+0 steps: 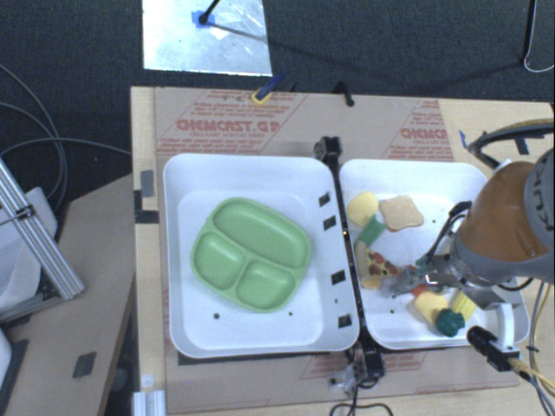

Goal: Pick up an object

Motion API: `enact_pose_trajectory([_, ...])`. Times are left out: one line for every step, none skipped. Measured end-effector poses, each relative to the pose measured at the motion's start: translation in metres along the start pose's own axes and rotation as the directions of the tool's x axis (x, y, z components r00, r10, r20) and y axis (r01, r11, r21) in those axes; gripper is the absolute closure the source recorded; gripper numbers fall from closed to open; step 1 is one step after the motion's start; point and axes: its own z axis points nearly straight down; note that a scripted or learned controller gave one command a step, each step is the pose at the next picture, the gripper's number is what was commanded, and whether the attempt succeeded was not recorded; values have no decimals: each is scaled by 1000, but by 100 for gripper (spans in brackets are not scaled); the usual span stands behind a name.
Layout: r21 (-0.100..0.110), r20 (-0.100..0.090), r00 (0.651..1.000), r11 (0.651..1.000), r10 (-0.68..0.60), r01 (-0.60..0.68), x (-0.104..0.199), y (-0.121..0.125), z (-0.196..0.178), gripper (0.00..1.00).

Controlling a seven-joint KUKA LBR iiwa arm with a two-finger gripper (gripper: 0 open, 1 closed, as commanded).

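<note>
The right bin (473, 180) holds several toy foods. A yellow lemon-like piece (362, 204) and a tan bread slice (401, 213) lie at its back left, with a green piece (371, 230) just in front of them. A speckled pizza-like piece (375, 267) rests against the bin's left wall. My gripper (406, 281) reaches in from the right, low over the bin floor, just right of the pizza-like piece. A yellow piece (427, 304) and a teal piece (448, 321) lie just in front of the gripper, partly under the wrist. Nothing visibly sits in the gripper.
The left bin (186, 180) holds a green compartment plate (251, 254). A black divider with clips (340, 241) runs between the bins. The arm's orange band (512, 215) covers the right bin's right side. Cables trail along the right edge.
</note>
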Motion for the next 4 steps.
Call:
enact_pose_trajectory([-10,-9,1000,1000,-7,7,-66,5,3,0])
enact_pose_trajectory([-15,-1,1000,1000,-8,8,-65,6,-7,100])
enact_pose_trajectory([-16,4,1000,1000,-9,9,-80,64,3,100])
enact_pose_trajectory([-8,1,1000,1000,-1,1,-80,2,4,100])
